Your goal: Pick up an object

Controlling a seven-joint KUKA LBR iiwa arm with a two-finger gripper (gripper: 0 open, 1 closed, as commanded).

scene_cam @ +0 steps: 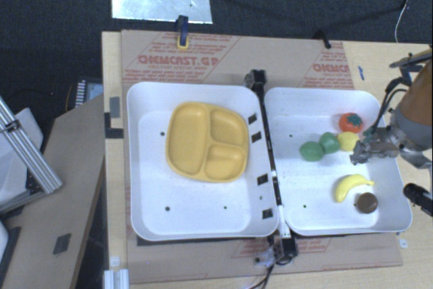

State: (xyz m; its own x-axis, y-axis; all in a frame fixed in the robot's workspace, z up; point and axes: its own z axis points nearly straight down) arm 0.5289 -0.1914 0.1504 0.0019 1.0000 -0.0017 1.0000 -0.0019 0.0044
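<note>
Two shallow white bins sit side by side on the bench [111, 64]. The left bin [149, 206] holds a yellow divided plate [206, 141], lying flat near its middle. The right bin [291, 199] holds a cluster of small toy foods toward its right half: an orange tomato-like piece [350, 122] at the top, a small yellow ball [348, 140] just below it, a green piece [329, 141] touching that ball on its left, and a rounder green piece [311, 151] just beside that one, lower and further left. Lower down lie a yellow banana [351, 186] and, just to its right, a small brown round piece [367, 202]. The arm [414, 112] reaches in from the right edge, and its hand [365, 149] sits over the right bin, just right of the yellow ball and above the banana. The hand is dark and small here, so how far it is parted cannot be told, and nothing can be seen gripped in it. The yellow ball and the banana are the pieces nearest to it; the plate lies well apart in the other bin.
</note>
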